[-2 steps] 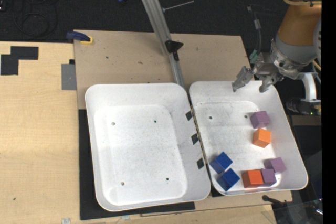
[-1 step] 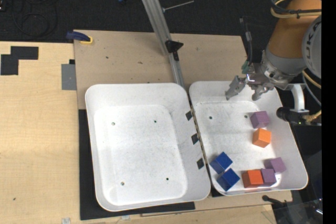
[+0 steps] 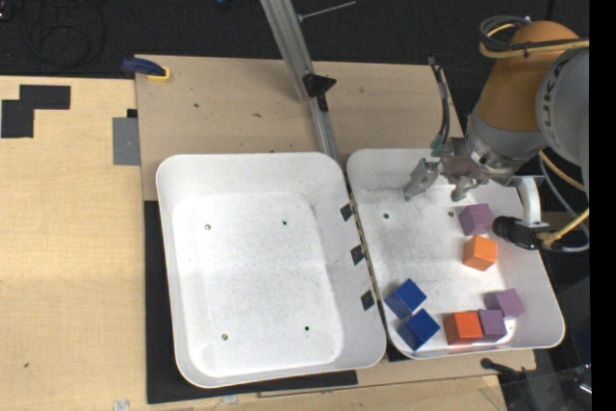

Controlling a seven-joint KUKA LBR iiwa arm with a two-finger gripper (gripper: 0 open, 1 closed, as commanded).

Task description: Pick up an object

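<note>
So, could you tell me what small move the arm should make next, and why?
Probably shift the open two-finger gripper sideways over the nearest purple cube and then lower it. Its fingers hold nothing and hover above bare floor of the right white bin; that cube lies apart from the others.

Seven small blocks lie in the right bin, all below the gripper: a purple block nearest its fingers, an orange block just beyond, and farther off two blue blocks, a red-orange block and two purple blocks.
</note>
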